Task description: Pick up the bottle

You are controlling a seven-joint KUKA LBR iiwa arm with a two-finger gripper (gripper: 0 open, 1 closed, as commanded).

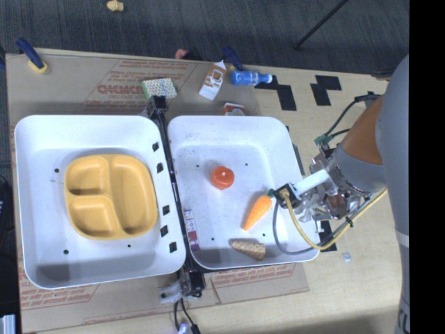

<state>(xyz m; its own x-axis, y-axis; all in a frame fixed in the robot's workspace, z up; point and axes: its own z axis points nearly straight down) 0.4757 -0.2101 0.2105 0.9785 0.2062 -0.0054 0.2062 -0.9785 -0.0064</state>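
The blue bottle (249, 78) lies on its side on the bench's cardboard sheet beyond the right bin's (278, 125) far edge, its shape blurred and small. In that glossy bin rest a tapered carrot (256, 211), a round orange cap-like piece (222, 177) and a crusty bread slice (248, 248). The gripper (281, 195) sits over the bin's right rim; wires hide it, so I cannot tell its state. A moulded yellow tray (110, 195) fills the left bin (35, 145).

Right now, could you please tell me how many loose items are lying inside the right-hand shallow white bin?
3: a round orange-red cap-like piece near the middle, an orange toy carrot right of it by the gripper, a tan biscuit-like piece at the near wall.
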